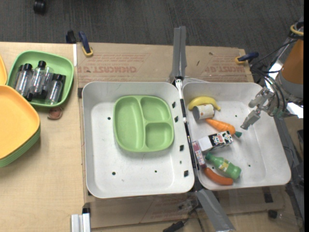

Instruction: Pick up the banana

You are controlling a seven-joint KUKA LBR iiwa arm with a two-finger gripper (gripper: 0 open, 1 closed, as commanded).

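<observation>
Against the right bin's [270, 180] far wall lies the banana [203, 101], touching a can [204, 111].

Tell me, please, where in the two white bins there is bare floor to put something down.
In the left bin, bare floor rings the green divided plate, widest along the near edge. In the right bin, the near right corner, right of the green bottle, is bare. The right bin's left side is crowded: banana, carrot, small carton, with the gripper above the right part.
</observation>
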